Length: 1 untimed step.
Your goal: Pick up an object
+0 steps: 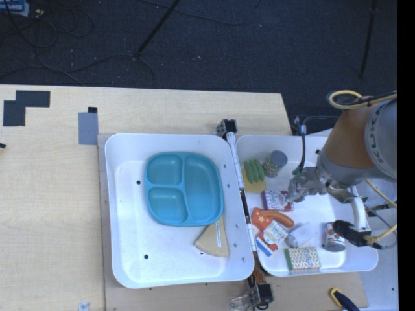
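Objects for picking lie clustered in the right bin point(369, 261): a green ridged item point(253, 171) and a small grey-lidded jar point(275, 162) near the far-left corner, a patterned packet point(276, 200) below them, an orange toy point(271, 218), a patterned box point(303, 258) at the near edge, and a can point(334, 238) to its right. My gripper point(297, 192) hangs low over this bin, just beside the patterned packet; whether it is released or clenched cannot be determined. The left bin point(123, 238) holds a blue divided plate point(183, 188) and a tan wedge point(214, 241) touching the plate's near edge.
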{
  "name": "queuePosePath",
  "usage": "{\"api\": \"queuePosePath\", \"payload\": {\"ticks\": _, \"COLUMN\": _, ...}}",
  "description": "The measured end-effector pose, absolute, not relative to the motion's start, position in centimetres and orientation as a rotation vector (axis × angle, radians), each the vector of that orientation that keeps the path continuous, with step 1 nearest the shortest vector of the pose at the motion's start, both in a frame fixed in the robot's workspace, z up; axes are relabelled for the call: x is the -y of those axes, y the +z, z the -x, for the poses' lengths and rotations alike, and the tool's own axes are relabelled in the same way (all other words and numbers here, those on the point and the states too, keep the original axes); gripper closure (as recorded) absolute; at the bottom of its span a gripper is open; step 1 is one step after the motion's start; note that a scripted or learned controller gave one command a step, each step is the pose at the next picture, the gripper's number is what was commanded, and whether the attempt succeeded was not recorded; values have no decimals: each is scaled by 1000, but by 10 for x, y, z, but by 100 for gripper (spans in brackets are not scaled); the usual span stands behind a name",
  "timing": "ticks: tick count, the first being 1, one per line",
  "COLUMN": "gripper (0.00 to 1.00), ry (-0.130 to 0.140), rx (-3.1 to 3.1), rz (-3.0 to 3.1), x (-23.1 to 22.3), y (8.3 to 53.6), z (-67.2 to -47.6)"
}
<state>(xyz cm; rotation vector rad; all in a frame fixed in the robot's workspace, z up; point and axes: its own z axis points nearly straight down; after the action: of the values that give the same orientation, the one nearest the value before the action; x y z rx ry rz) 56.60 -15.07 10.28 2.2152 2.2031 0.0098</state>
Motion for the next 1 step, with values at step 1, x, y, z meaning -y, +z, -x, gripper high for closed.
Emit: {"api": "queuePosePath", "payload": {"ticks": 1, "gripper": 0, "ry": 10, "rx": -2201, "rz": -2216, "x": 151, "y": 103, "z": -566}}
